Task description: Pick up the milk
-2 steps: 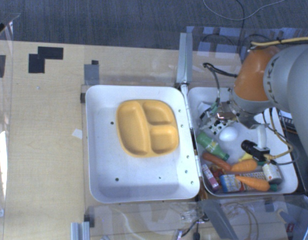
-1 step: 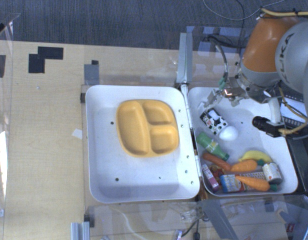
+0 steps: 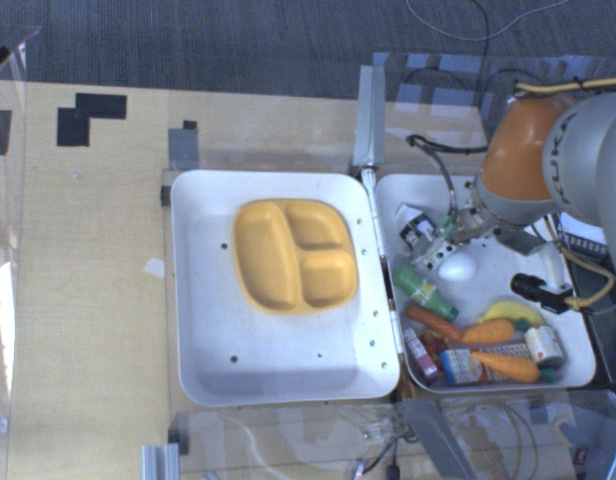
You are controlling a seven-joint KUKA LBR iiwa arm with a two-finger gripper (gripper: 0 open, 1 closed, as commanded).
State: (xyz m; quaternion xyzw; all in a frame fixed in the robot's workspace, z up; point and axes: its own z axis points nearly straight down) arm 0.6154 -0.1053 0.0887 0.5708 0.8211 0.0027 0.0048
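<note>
two white bins sat side by side on the bench, and the risk was all in the right bin (image 3: 585, 368). the gripper (image 3: 431, 245) hung low near that bin's back-left corner, just beside a white rounded thing (image 3: 457, 266) that i took for the milk, though it was too small to be sure. a green bottle (image 3: 420, 289) lay just in front of it toward the left wall, with carrots (image 3: 488, 332), a banana (image 3: 512, 312) and small cans crowded along the front edge. from where it stood, the likeliest failure seemed a miss: the smooth, rounded milk could have rolled off the fingertips, or the green bottle could have been nipped instead because it lay so near. a push sideways could also have wedged the milk against the left wall.

the arm came in from the right, its orange band (image 3: 518, 148) over the bin's back edge and the wrist tipped down and leftward. whether the pincer stood apart or together i could not tell; nothing was plainly held. the left bin (image 3: 203, 368) carried a yellow divided plate (image 3: 293, 255), well apart from all this.
</note>
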